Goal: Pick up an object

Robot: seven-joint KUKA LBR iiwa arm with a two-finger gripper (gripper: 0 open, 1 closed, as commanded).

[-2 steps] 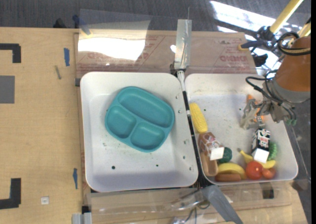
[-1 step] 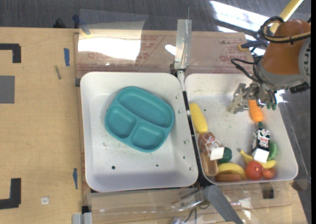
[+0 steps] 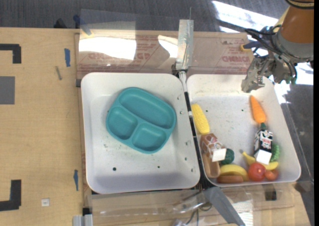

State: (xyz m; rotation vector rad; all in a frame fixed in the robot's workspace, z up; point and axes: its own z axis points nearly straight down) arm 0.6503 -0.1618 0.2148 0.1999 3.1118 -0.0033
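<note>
My gripper (image 3: 257,77) hangs over the far right corner of the right bin (image 3: 230,101), open with nothing between its fingers. Below it in that bin lies an orange carrot (image 3: 257,109). A yellow corn cob (image 3: 200,118) rests along the bin's left wall. Near the front are a brown bread piece (image 3: 211,146), a white block (image 3: 218,155), a broccoli floret (image 3: 229,156), a black and white carton (image 3: 264,140), a banana (image 3: 234,170) and a red tomato (image 3: 256,171).
The left bin (image 3: 94,160) holds a teal divided plate (image 3: 142,119). A clear upright divider (image 3: 185,46) stands behind the wall between the two bins. Tan bench surface (image 3: 35,120) lies to the left.
</note>
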